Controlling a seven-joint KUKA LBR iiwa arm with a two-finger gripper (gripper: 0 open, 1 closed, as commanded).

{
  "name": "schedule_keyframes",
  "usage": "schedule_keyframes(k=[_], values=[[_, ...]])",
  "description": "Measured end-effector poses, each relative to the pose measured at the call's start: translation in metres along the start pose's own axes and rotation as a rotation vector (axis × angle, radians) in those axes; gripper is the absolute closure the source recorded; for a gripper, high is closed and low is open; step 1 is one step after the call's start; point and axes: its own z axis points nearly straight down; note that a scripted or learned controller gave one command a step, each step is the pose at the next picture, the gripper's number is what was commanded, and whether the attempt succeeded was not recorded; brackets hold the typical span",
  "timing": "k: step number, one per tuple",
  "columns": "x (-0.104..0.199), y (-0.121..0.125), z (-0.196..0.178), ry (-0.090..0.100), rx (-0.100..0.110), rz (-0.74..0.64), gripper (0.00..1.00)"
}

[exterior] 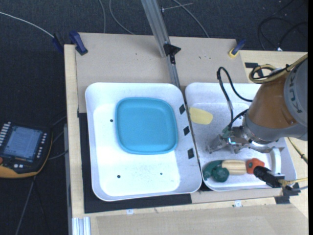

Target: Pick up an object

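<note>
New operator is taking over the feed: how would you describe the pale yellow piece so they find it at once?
Start at the right-hand white bin, the one the arm reaches into. Look to its upper left corner, near the divider: the pale yellow piece lies flat there alone, apart from the green, tan and orange items along the bin's lower edge.

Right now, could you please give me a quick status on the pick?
End effector low in right bin, nothing seen held. Yellow piece lies apart; green-headed tool just below. Blue tray in left bin.
</note>
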Motion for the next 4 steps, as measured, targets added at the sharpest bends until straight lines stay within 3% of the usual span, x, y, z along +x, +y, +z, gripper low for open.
schedule_keyframes(k=[1,2,4], values=[[0.000,0.001,-0.013,0.000,-0.005,0.000,1.00],[0.001,0.009,-0.058,-0.001,-0.009,-0.001,1.00],[0.006,0.000,-0.146,-0.001,-0.009,-0.001,1.00]])
